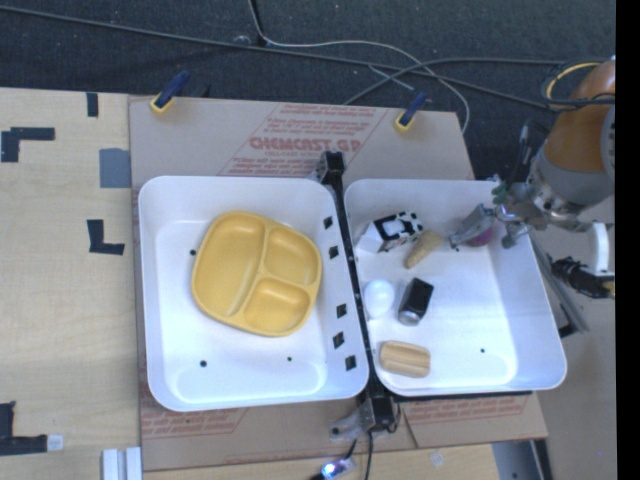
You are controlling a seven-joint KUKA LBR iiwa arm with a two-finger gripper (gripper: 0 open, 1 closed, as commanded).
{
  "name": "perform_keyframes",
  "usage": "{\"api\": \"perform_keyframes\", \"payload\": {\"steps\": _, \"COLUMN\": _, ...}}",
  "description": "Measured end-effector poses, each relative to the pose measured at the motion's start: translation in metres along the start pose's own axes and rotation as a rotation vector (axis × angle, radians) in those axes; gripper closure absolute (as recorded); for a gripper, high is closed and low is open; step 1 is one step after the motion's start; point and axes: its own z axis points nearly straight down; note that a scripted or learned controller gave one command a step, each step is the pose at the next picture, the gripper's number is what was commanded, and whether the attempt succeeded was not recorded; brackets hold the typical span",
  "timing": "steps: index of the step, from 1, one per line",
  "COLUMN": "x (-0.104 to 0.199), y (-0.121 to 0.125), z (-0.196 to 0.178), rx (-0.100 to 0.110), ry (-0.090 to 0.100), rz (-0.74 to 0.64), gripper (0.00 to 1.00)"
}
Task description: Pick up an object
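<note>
We read red print "CHEMCAST GP" on the brown board [300,140] under the two bins on the desk. The gripper [478,230] hangs over the right bin [520,353], which holds a black-and-white toy [397,228], tan wedge [423,248], white ball [379,294], dark can [415,301] and bread-like roll [404,359]; the left bin [160,348] holds a yellow divided plate [256,272]

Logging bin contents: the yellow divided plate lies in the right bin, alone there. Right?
Not quite. The camera view shows the yellow plate lying in the left bin, alone there; the right bin holds the small items.
</note>
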Motion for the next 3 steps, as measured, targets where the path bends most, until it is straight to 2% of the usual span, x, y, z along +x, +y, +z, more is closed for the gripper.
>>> {"api": "perform_keyframes", "payload": {"steps": 1, "x": -0.003, "y": -0.001, "z": 0.066, "rx": 0.000, "ry": 0.000, "rz": 0.001, "gripper": 0.00}}
{"api": "perform_keyframes", "payload": {"steps": 2, "x": -0.002, "y": 0.001, "z": 0.054, "rx": -0.003, "ry": -0.001, "rz": -0.001, "gripper": 1.00}}
{"api": "perform_keyframes", "payload": {"steps": 3, "x": 0.003, "y": 0.005, "z": 0.011, "rx": -0.010, "ry": -0.002, "rz": 0.000, "gripper": 1.00}}
